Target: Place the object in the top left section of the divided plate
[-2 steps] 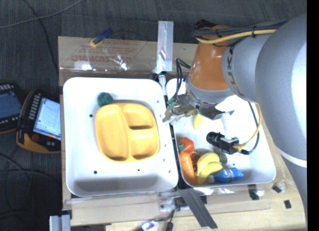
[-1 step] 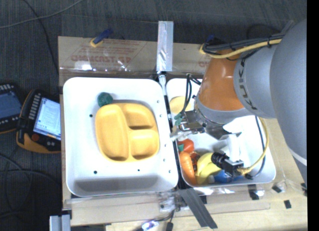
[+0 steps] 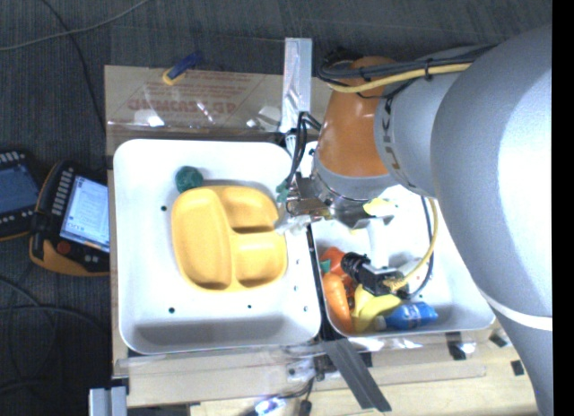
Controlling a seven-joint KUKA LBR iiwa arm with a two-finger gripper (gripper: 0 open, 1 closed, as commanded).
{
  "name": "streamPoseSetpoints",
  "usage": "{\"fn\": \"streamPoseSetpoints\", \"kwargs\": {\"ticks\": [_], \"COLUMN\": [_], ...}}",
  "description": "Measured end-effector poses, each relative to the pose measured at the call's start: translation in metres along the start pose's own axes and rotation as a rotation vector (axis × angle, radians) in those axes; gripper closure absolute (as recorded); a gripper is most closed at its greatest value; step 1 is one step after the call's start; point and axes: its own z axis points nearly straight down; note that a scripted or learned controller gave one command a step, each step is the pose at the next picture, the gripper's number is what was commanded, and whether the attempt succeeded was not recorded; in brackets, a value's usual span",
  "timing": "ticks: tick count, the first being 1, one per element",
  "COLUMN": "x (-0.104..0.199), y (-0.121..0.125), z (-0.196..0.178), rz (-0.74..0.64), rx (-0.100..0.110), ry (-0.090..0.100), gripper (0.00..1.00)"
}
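Bench (image 3: 179,100) – two white bins (image 3: 143,316) (side by side).

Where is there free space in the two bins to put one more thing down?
In the left bin, bare floor lies along the near wall below the yellow divided plate, and in a strip left of it. The green object sits by the plate's upper left corner. The right bin is crowded: the orange, yellow and blue items fill its near left.
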Motion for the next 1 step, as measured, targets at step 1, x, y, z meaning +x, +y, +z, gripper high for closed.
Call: {"fn": "streamPoseSetpoints", "kwargs": {"ticks": [1], "x": [-0.0065], "y": [-0.0600], "z": [0.0001], "rz": [-0.010], "rx": [0.001], "ry": [-0.001], "gripper": [1.00]}}
